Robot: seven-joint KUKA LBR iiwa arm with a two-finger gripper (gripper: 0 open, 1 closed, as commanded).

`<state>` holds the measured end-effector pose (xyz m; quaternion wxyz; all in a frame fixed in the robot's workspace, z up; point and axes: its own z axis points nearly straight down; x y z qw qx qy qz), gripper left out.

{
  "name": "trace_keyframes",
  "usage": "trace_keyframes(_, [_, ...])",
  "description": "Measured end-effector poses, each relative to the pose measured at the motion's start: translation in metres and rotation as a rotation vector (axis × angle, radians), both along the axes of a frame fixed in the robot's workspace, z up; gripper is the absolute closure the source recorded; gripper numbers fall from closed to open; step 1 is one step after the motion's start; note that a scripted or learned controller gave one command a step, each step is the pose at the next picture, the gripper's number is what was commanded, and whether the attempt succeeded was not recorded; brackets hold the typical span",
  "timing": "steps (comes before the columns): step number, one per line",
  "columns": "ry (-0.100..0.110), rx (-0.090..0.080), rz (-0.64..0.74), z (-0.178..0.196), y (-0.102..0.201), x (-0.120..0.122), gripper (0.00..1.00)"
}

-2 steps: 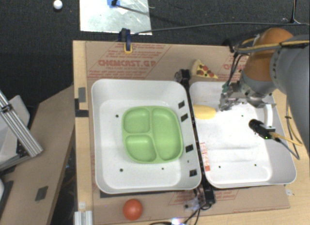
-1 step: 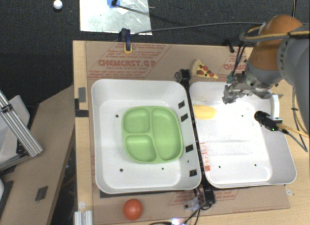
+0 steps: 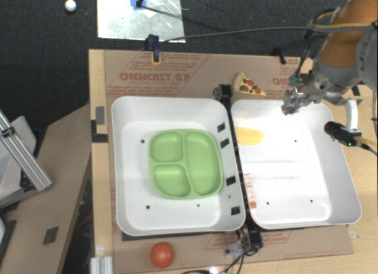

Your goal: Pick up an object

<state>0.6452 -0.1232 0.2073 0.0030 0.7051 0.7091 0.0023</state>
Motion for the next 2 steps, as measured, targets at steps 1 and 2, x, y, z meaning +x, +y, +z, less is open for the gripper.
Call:
trace_keyframes(1, [0.001,0.0,0.001,0.035,0.0,0.001,1.0])
trace_keyframes(2, [0.005,0.003,0.003,0.041,0.053,-0.015,1.0])
